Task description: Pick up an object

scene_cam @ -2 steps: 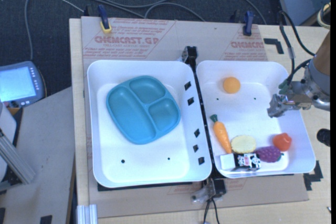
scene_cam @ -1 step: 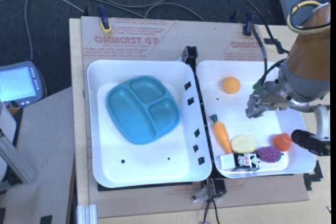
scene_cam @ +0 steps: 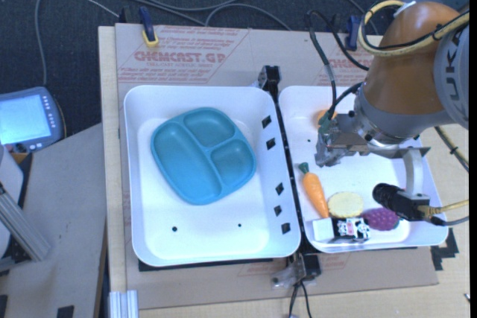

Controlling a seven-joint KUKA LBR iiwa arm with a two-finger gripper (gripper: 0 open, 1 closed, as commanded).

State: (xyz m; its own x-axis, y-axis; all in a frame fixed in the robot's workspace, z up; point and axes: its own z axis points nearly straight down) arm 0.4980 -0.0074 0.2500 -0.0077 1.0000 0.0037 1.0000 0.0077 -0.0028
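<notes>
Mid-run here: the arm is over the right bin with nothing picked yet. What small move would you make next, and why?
Probably ease the end effector toward the camera and down onto the carrot. It hangs over the right bin just beyond the carrot's green top, with nothing seen in its grip. The carrot is the nearest item and lies apart from the yellow round piece beside it.

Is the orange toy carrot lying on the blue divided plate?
No, the orange toy carrot lies in the right white bin; the blue divided plate sits in the left one.
</notes>
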